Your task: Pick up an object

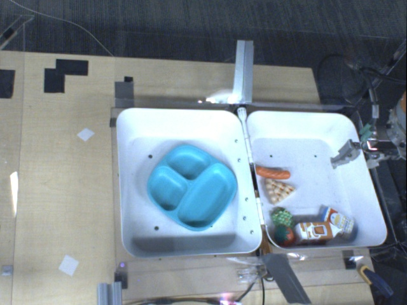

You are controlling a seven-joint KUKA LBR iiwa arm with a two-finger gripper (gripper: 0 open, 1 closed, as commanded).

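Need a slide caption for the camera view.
Gripper over the right bin, apart from its toy food; blue divided plate in the left bin.

Bright, even overhead light; glare on the white bins' (pixel 191 122) rims, soft shadows inside, slightly soft focus.

Two white bins (pixel 133 189), one blue three-compartment plate (pixel 192 186) in the nine o'clock bin, one toy hot dog (pixel 273 172), one waffle-patterned wedge (pixel 278 190), one broccoli piece (pixel 282 218), one red tomato (pixel 285 234), one small carton (pixel 313 232), one small can (pixel 339 221)
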